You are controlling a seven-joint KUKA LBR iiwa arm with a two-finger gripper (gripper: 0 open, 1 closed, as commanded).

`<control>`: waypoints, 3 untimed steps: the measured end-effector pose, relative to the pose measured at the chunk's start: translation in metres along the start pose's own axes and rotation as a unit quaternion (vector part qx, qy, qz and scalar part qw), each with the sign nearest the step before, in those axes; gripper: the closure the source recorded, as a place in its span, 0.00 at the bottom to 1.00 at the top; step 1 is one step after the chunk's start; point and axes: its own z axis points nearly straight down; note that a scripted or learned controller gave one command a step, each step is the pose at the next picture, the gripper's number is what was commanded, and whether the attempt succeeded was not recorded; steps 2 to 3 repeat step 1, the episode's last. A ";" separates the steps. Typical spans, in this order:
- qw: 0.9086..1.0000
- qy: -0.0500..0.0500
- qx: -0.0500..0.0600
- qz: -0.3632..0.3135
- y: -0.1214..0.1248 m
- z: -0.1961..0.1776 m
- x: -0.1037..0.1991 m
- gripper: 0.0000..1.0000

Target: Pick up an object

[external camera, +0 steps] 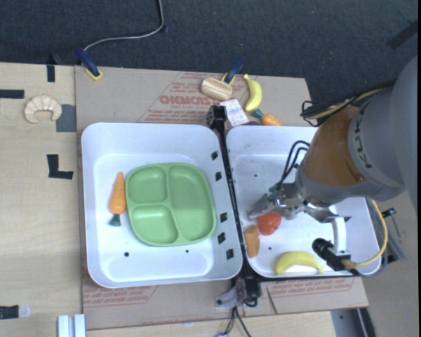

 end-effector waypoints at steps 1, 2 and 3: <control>1.000 -0.001 -0.001 0.001 0.001 -0.010 -0.001 1.00; 1.000 -0.001 -0.001 0.001 0.001 -0.010 -0.001 1.00; 1.000 -0.001 -0.001 0.001 0.001 -0.010 -0.001 1.00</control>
